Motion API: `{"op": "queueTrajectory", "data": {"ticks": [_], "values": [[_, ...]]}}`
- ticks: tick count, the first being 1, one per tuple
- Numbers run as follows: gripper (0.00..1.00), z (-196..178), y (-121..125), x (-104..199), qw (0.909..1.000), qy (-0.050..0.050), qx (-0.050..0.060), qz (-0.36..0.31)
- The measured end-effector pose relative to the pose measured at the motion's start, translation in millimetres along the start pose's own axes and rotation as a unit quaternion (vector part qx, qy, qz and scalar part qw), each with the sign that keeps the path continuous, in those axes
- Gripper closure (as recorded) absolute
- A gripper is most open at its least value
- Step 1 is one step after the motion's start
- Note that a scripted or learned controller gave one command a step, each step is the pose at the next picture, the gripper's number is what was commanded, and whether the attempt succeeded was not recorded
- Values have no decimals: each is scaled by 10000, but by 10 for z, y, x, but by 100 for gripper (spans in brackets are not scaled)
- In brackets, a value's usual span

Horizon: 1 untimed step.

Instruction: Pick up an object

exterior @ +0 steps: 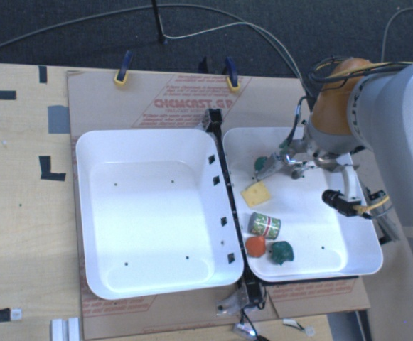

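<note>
Jaws' state unclear beside the green object (261,164); can (264,225) lies on its side, axis left-right.

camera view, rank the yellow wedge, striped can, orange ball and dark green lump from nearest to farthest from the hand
The hand is in the right bin, near its upper left.
1. yellow wedge, just below the hand
2. striped can, lower, by the divider
3. orange ball and dark green lump, near the front edge, too close to call
</note>
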<state>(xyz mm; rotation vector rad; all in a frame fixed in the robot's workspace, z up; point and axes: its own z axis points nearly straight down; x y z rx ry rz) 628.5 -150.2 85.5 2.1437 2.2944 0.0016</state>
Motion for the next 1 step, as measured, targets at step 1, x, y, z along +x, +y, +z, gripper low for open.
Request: {"op": "queueTrajectory", "data": {"ticks": [1], "values": [[0,16,382,-182,9994,2,17,334]]}}
